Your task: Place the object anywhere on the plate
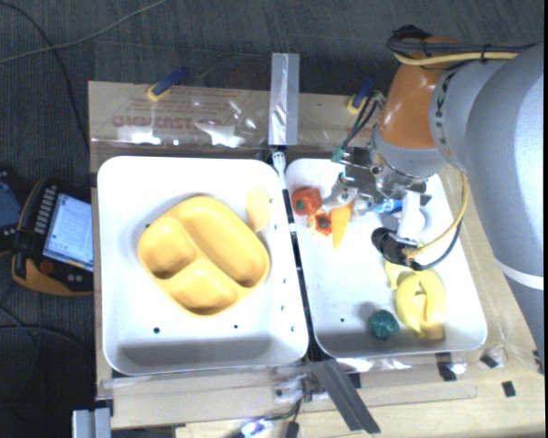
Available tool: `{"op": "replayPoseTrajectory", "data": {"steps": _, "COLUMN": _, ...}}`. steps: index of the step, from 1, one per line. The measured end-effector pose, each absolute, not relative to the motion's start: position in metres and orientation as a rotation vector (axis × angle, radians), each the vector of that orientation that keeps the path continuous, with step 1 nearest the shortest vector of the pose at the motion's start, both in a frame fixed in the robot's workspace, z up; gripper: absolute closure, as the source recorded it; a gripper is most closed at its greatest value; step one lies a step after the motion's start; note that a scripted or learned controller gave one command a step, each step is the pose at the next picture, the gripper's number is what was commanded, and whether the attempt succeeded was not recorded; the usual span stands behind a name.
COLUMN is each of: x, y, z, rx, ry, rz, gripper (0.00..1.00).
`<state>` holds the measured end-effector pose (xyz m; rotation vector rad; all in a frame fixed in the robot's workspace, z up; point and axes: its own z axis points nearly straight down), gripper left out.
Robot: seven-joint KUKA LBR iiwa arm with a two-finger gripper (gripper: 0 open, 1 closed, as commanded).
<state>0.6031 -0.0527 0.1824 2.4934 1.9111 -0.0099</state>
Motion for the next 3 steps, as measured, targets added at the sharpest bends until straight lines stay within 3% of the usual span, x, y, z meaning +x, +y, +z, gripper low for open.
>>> {"op": "replayPoseTrajectory", "data": {"steps": 1, "x": 0.599, "y": 0.032, "z": 0.182, "rx": 2.723, "ry": 1.573, "rz": -0.009, "gripper": 1.00}}
{"op": "replayPoseTrajectory", "data": {"steps": 2, "x": 0.576, "y": 0.105, "z": 0.188, "rx": 2.580, "ry": 1.794, "rz": -0.008, "gripper": 1.00}}
{"op": "replayPoseTrajectory", "data": {"steps": 3, "x": 0.576, "y": 0.105, "z": 0.188, "rx": 2.580, "ry": 1.793, "rz": -0.008, "gripper": 0.00}}
